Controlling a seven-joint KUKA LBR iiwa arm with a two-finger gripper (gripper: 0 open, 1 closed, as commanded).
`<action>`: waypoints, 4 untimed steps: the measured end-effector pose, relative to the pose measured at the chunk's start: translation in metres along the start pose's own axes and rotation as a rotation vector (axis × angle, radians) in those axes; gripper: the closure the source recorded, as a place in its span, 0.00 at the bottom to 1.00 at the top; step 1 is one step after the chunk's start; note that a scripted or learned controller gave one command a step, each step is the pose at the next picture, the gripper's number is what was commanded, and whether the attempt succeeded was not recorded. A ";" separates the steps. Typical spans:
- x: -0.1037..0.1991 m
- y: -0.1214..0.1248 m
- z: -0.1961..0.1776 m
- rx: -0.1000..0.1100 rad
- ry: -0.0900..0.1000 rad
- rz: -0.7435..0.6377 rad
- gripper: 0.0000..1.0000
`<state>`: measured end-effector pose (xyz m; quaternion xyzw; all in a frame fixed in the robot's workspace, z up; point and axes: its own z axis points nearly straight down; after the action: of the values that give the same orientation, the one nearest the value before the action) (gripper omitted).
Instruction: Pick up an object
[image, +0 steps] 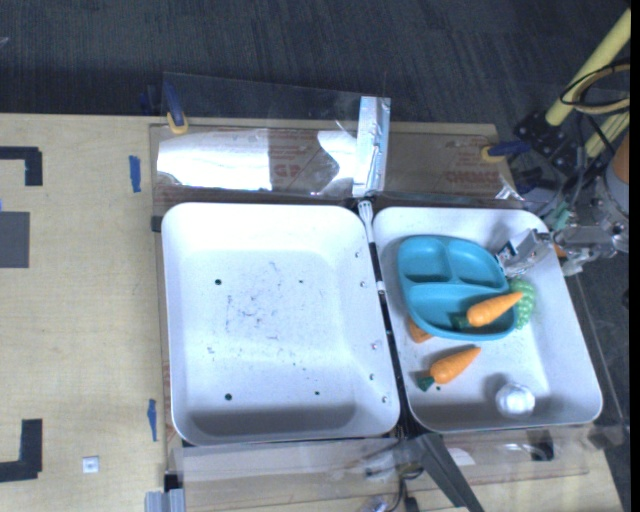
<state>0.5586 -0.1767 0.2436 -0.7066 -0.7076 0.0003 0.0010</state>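
Note:
The right bin (578, 372) holds a blue divided plate (445, 268) near its far side. One orange carrot (493, 309) lies across the plate's near right rim, next to a green leafy piece (524, 300). A second carrot (452, 365) with a green end lies on the bin floor in front of the plate. A small white object (516, 400) sits in the near right corner. A bit of orange (418, 333) peeks out from under the plate's left edge. My gripper (521, 250) hangs at the plate's far right rim, reaching in from the right.
The left bin (270, 310) sits beside the right one, separated by a narrow ridge. Behind the bins stand a shiny clear sheet and cardboard (270, 160). Cables and a yellow hose (585, 85) crowd the upper right by the arm.

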 end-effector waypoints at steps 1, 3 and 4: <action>0.064 -0.021 0.081 0.003 0.001 -0.110 0.00; 0.026 0.065 0.065 -0.010 -0.008 -0.740 0.00; 0.064 0.053 0.148 -0.026 -0.008 -0.376 0.00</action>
<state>0.6113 -0.1125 0.0958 -0.5617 -0.8272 -0.0063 -0.0111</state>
